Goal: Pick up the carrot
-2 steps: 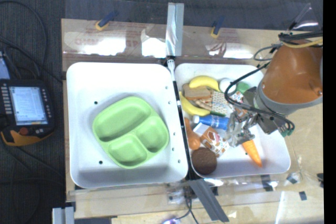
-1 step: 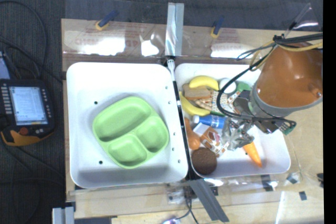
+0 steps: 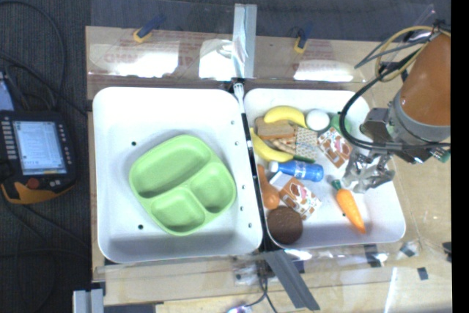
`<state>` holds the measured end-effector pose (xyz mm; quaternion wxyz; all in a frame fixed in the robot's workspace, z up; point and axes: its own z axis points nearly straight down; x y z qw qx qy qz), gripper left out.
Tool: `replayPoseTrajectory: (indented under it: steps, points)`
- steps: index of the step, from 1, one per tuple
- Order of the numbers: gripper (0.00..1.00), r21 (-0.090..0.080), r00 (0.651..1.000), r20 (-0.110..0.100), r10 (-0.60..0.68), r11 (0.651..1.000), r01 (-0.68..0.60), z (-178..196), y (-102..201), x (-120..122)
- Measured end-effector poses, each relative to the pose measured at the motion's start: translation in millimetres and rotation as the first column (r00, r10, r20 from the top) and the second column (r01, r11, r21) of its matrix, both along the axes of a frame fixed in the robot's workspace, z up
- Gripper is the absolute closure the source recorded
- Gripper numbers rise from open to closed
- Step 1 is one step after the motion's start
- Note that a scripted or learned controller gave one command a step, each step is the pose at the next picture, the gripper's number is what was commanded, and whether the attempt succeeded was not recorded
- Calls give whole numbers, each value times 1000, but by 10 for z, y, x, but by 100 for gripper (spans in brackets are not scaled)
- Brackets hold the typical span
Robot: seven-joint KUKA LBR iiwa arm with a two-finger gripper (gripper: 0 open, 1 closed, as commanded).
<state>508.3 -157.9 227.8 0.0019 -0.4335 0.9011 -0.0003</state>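
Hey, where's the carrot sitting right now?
The carrot lies in the right bin, near its front right corner, just below the hand and to the right of a small snack packet.

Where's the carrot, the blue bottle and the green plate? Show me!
carrot (image 3: pixel 350 209): camera view, middle of its orange body.
blue bottle (image 3: pixel 302 171): camera view, middle of its blue side.
green plate (image 3: pixel 147 160): camera view, raised rim at its left edge.
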Motion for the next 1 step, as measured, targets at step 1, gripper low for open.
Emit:
replayPoseTrajectory:
  steps: [1]
  points:
    - [100,5,919,-6,394,919,-394,-688,-539,-86]
